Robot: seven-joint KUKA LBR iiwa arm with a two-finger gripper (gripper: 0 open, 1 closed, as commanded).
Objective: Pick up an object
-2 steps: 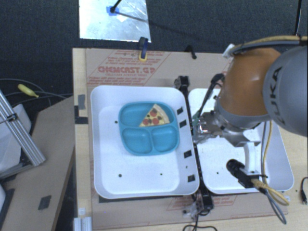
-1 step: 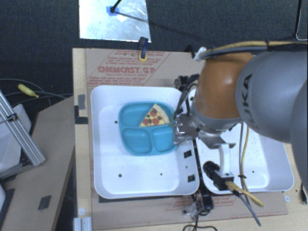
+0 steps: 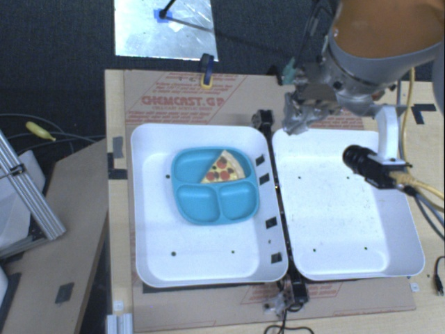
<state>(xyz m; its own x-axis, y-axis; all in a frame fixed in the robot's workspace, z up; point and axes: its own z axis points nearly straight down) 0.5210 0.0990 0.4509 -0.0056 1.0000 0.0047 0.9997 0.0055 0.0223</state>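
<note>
my claw (image 3: 295, 122) hangs over the right bin's (image 3: 348, 256) top-left corner; i can't tell its state. i'd swing left and drop squarely on the pizza (image 3: 224, 168) in the tray (image 3: 208, 207).

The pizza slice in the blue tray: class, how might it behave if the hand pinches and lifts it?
The pizza slice looks flat and thin, so it is probably light and hard to pinch from above. It lies in one compartment of the blue tray, whose walls may block a push. Stiff or floppy cannot be told.

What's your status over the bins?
Tool above right bin's far-left corner. Pizza slice sits in blue tray, left bin. Nothing blocking it.
</note>
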